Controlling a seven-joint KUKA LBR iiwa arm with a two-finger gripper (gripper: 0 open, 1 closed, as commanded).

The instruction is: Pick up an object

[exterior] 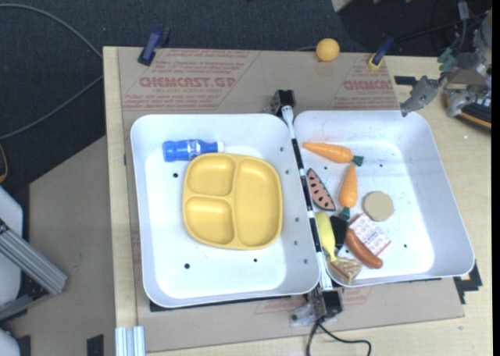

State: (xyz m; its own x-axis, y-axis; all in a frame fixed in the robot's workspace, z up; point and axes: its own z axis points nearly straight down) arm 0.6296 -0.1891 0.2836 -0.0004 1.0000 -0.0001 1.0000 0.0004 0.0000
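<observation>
Two white bins sit side by side on the bench. The left bin holds a yellow plate across its middle and a blue bottle lying near its back left corner. The right bin holds the likely targets, crowded toward its left wall: a carrot near the back, a second carrot just beside it, a melon slice against the divider, a round cookie nearer the middle, and at the front left corner a tight cluster of banana, sausage, a red-and-white packet and a brownish piece. An orange ball rests on the bench's back edge, outside both bins.

The gripper hangs at the back right corner of the right bin, over its rim, well apart from every object and with nothing between its fingers; whether it is released or clenched cannot be told at this size.

No pick has begun. The risks appear to lie in the crowding: a descent into the front cluster could catch two things at once or push them apart, and anything hard against the left wall leaves little room for a finger on that side. The cookie and the back carrot, lying more apart, look the safer choices, though the cookie's flatness could let the fingers slide over it.
</observation>
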